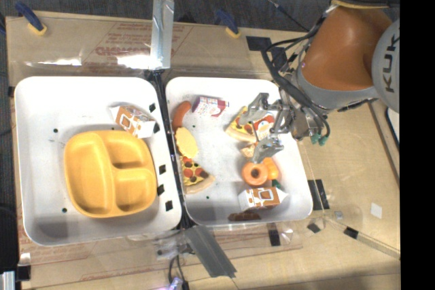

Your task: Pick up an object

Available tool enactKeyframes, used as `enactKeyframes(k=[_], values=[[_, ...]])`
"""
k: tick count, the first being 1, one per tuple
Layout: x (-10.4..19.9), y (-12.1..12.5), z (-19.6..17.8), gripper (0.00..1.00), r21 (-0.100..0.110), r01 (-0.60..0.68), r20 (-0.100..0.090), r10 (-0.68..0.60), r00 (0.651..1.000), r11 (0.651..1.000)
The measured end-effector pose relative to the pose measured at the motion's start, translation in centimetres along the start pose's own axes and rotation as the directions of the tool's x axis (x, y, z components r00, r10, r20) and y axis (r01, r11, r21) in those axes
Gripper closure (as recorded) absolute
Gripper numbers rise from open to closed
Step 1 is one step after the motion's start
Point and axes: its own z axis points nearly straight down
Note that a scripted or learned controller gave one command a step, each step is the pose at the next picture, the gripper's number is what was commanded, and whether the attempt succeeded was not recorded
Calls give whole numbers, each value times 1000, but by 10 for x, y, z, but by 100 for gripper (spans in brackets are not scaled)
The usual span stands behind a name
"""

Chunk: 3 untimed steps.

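My gripper [266,127] hangs over the right part of the right bin [217,207], its metal fingers [270,146] spread above a pizza slice [243,125] with red topping. Nothing sits between the fingers. Just below them lies an orange donut [257,174]. A small carton [262,197] rests under the donut. At the bin's left side are a sausage [180,113], a yellow piece [185,142] and a second pizza slice [194,175]. A small purple and white packet [209,105] lies near the top.
The left bin [34,105] holds a yellow divided tray [109,173] and a small orange and white carton [134,120]. A dark divider [165,139] separates the bins. The arm's orange band [340,51] looms over the right bin's upper right corner.
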Motion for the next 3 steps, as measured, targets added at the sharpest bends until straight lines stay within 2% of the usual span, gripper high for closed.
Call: enactKeyframes(k=[1, 2, 3], values=[[22, -24, 157, 0, -1, -193, 5, 193, 981, 981], [32, -19, 158, 0, -3, -238, -2, 238, 971, 971], [33, -26, 158, 0, -2, -128, -1, 128, 992, 992]])
